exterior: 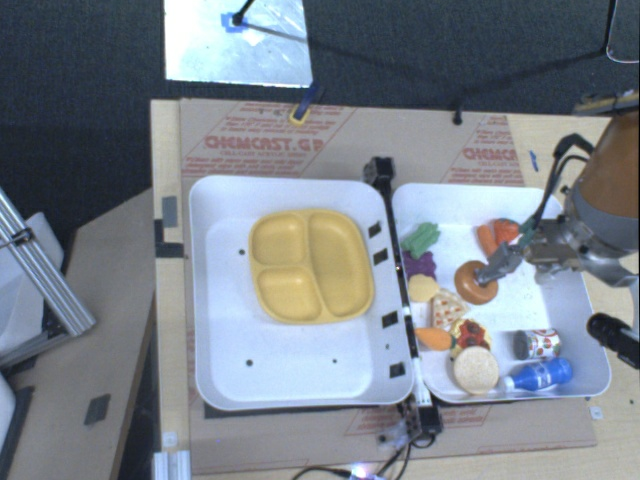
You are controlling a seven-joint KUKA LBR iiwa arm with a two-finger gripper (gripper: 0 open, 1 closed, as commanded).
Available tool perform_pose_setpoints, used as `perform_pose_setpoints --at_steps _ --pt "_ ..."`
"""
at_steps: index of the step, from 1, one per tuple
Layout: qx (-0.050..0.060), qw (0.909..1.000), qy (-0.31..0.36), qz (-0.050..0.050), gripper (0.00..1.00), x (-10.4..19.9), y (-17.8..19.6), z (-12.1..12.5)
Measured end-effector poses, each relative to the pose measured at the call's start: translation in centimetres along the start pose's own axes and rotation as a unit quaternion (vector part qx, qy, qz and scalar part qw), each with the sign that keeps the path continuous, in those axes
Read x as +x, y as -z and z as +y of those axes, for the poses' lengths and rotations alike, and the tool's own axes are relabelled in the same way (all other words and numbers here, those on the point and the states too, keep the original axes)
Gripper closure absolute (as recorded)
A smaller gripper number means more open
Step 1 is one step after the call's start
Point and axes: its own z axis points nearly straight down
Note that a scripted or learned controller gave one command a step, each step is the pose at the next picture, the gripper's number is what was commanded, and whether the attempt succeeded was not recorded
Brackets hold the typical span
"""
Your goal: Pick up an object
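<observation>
White plastic forms both shallow bins, set side by side on a desk [130, 268] of pale wood, over a sheet of brown protective paper [270, 138] printed with red lettering. Dark carpet surrounds the desk; a shiny metal plate [238, 28] lies on it beyond the far edge, with a thin black rod crossing over it. Aluminium framing [35, 278] stands at the left margin.

Left bin [230, 368]: holds a yellow three-compartment plate [310, 266], lying flat near the centre.

Right bin [590, 378]: holds mixed toy foods. A green piece [421, 237] and a purple piece [423, 263] lie near the dividing wall. A brown doughnut-shaped piece [472, 280] sits mid-bin. An orange and red piece [497, 234] lies towards the far side. A slice of pizza [447, 311], a round bun [476, 369], a small can [540, 344] and a blue bottle [538, 375] lie along the near side.

Arm [610, 198]: reaches in from the right, over the right bin. The tool [492, 273] is low at the brown doughnut-shaped piece, its tip overlapping that piece's edge. Whether the tool is open, closed or gripping anything cannot be told.
</observation>
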Motion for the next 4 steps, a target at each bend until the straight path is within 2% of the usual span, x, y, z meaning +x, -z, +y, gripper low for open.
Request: perform_pose_setpoints --at_steps 1,3,4 --pt "-0.003 1.0000 0.001 0.000 0.00 0.0 0.3 0.1" --pt "-0.002 1.0000 0.000 0.000 0.00 -0.1 -8.0 0.3" --pt "-0.001 1.0000 0.000 0.000 0.00 0.8 -12.6 0.5"
